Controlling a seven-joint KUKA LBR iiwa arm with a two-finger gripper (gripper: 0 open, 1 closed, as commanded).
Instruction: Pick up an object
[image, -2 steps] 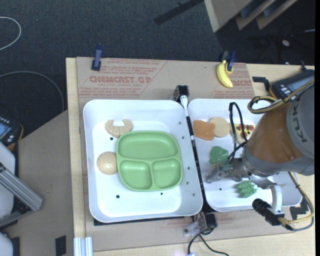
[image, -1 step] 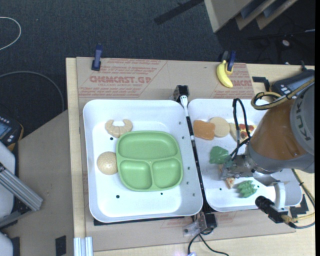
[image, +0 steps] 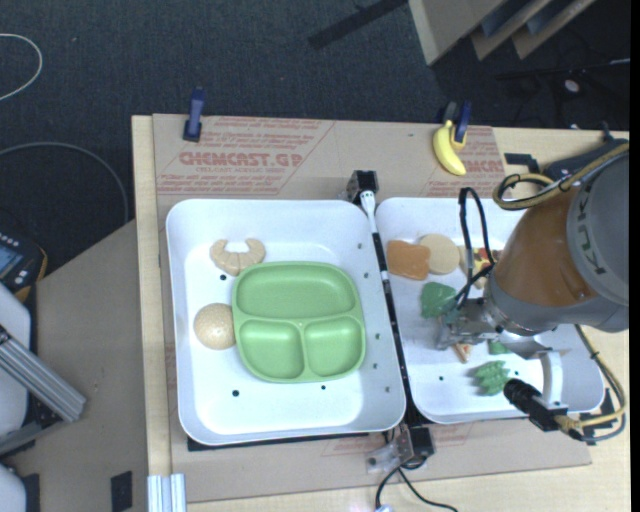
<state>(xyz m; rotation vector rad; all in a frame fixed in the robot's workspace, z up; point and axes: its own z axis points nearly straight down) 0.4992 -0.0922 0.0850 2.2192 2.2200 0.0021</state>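
Gripper (image: 462, 335) sits low in the right bin (image: 440, 395), just below a green leafy piece (image: 436, 298); whether it is spread or pinching cannot be told. Another green piece (image: 490, 376) lies just below-right of it, an orange slab (image: 408, 260) above.

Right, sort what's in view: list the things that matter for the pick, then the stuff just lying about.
For the pick:
hand, low in the right bin
green pieces and
orange piece
tan round piece

Lying about:
green divided tray in the left bin
tan ball
banana
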